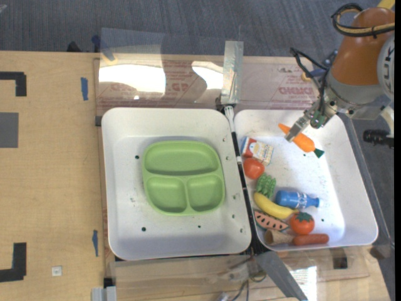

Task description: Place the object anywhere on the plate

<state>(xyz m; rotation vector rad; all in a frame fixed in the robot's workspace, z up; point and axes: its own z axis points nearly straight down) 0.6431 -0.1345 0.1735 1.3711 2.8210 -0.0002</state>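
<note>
A green three-compartment plate (pixel 183 160) lies in the middle of the left bin (pixel 119 168) with nothing on it. An orange toy carrot (pixel 305 143) with a green tip rests in the far part of the right bin (pixel 351 187). My gripper (pixel 303 125) reaches in from the upper right and sits right over the carrot's near-left end, overlapping it in the view. Whether it has hold of the carrot is not visible from here.
The right bin also holds a white and red packet (pixel 259 150), a red tomato (pixel 253 168), a green piece (pixel 266 185), a banana (pixel 272 205), a blue bottle (pixel 297 199), a watermelon slice (pixel 273 222), a strawberry (pixel 302 222) and a sausage (pixel 311 238). A ridge (pixel 237 168) divides the bins.
</note>
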